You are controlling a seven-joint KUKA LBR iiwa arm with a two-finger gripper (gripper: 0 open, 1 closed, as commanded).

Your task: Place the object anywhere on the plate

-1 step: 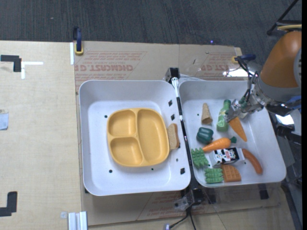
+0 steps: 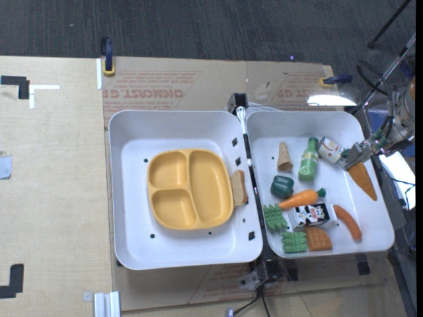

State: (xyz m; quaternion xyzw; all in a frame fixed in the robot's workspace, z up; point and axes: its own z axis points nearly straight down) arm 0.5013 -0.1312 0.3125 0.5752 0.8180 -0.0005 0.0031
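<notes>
Plate (image 2: 190,189), yellow: left bin (image 2: 132,233). Bread (image 2: 238,188): at plate's right rim. Orange wedge (image 2: 363,180), probably the object: right bin (image 2: 291,129), right side, just beneath gripper (image 2: 352,157). Likely light, stiff, slick; take it across the wide end. Grasp: cannot tell.

One fixed camera looks down at a slant on both bins (image 2: 119,197) from above the bench (image 2: 46,210).

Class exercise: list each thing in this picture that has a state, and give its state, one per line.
Yellow three-compartment plastic plate: flat in the left bin, nothing in its compartments.
Brown bread slice: beside the plate's right rim, not on it.
Green toy bottle: lying down in the right bin.
Orange toy carrot: lying flat.
Gripper: low over the right bin's right side.
</notes>
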